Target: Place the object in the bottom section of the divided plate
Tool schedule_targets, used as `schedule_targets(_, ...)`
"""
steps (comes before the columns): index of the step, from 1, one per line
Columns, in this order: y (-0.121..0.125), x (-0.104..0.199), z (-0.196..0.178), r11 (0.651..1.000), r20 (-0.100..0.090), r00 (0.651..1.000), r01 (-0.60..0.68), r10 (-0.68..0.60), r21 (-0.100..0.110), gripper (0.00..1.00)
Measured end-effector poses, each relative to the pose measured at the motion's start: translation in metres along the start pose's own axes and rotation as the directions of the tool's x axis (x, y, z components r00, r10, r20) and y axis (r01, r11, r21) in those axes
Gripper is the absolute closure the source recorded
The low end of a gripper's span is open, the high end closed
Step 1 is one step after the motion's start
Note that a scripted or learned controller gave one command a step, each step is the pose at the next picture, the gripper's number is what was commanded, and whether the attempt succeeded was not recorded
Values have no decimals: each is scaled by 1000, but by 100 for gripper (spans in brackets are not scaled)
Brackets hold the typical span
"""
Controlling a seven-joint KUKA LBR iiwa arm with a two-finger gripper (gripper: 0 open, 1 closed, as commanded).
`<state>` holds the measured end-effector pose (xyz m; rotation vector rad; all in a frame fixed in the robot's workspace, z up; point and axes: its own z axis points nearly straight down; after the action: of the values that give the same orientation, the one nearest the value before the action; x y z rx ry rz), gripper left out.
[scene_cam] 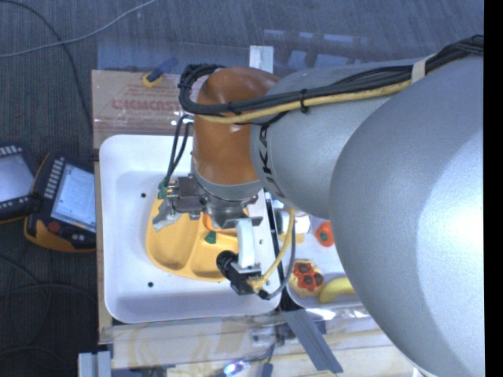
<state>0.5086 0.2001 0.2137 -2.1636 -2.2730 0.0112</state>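
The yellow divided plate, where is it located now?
In the camera view, the yellow divided plate lies in the left white bin, toward the bin's right side, partly covered by the arm's wrist above it.

Robot lab or test cell. Grey carpet (94,22) with loose cables (47,30) across it, teach pendant (63,203) lying on the floor at left. Plywood bench (134,100) carries white bins (126,234), with taped cardboard behind. Big industrial arm (393,179) with strapped cable bundle overhead.
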Motion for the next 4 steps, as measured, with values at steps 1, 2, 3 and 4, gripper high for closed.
schedule_targets(1, 0, 0, -6, 1000, 2, 1000, 0, 0, 8, 100)
schedule_targets(2, 0, 0, -6, 1000, 2, 1000, 0, 0, 8, 0)
schedule_targets(3, 63, -49, 21, 973, 2, 973, 231, -231, -1, 0)
schedule_targets(4, 63, -49, 15, 973, -2, 973, 232, -232, 5, 100)
